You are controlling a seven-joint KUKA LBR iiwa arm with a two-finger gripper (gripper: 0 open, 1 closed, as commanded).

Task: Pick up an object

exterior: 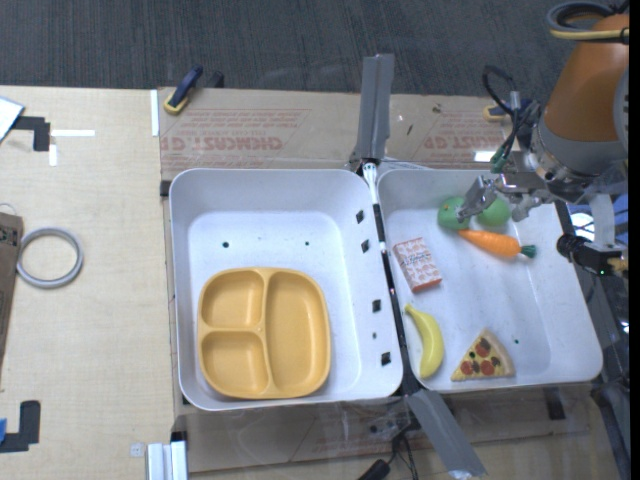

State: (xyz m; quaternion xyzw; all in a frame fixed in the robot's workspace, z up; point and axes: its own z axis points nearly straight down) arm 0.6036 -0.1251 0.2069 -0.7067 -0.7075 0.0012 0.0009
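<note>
The right bin (pixel 560 363) holds five small things. A green toy (pixel 455 213) lies near the far wall, partly hidden by the gripper (pixel 487 200), so its shape is not clear. Just beside it, an orange carrot (pixel 492 243) lies flat, its green tip pointing right. A pink-and-white box (pixel 417 265) lies flat near the left wall. A yellow banana (pixel 427 339) lies near the front, and a pizza slice (pixel 483 358) lies flat just right of it.

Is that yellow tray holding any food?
No. The tray lies flat in the left bin, and all three of its compartments are bare.
</note>
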